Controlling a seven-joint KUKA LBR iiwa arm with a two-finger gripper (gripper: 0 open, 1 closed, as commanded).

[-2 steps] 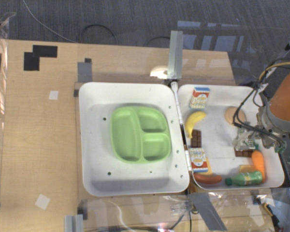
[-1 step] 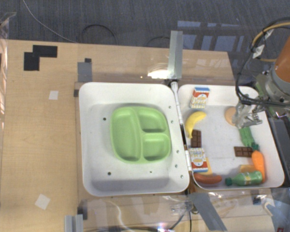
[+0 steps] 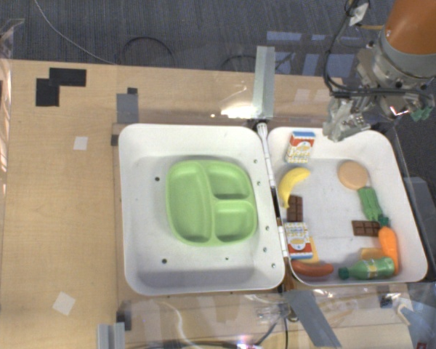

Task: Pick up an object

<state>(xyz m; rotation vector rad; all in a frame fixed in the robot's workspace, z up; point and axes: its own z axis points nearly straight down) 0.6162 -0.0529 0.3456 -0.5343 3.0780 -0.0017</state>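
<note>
The gripper (image 3: 343, 122) is hanging over the far rim of the right-hand white bin (image 3: 401, 167); I cannot tell how it is set. Just beside it, the small red-and-white carton (image 3: 300, 148) is lying in the bin's far left corner. It is probably light and stiff, best pinched across its narrow sides.

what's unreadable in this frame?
- Gripper: in the camera view, blurred over the right bin's far rim; finger state not readable.
- Arm: cut off by the top edge above the orange band.
- Two small cartons: print too small to read.
- Hot dog: lies at the near wall; touching it or not is unclear.
</note>
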